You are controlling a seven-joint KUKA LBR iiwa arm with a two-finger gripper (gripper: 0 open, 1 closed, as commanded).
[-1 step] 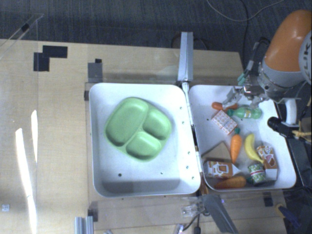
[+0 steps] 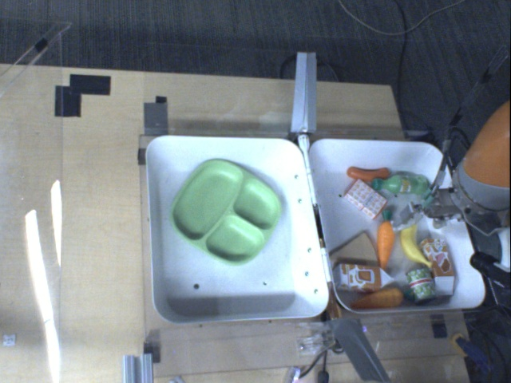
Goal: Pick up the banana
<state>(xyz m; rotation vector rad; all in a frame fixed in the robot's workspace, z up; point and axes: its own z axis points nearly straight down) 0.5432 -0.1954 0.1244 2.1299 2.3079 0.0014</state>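
Low at six o'clock in the right bin (image 2: 476, 294), an orange sausage-shaped piece (image 2: 378, 298) lies along the front wall, with a small brown-and-white carton (image 2: 361, 276) just above it and a green-labelled can (image 2: 418, 284) to its right. Toward three o'clock from the can stands a little box with a red and white picture (image 2: 437, 255). Touching that box's left side is the banana (image 2: 411, 246), yellow and curved, lying at about four o'clock from the bin's middle. A carrot (image 2: 386, 243) lies just left of the banana, nearly upright, beside a brown wedge (image 2: 358, 248). Toward twelve o'clock sit a checked packet (image 2: 366, 199), a clear green-tinted bottle (image 2: 404, 185) and a red-orange pepper-like piece (image 2: 366, 172).

Reaching in from three o'clock, the gripper (image 2: 421, 211) hangs just above the banana, between it and the bottle; whether its fingers are apart or together cannot be told.

At nine o'clock, the left bin (image 2: 172, 294) holds a green divided plate (image 2: 227, 209).
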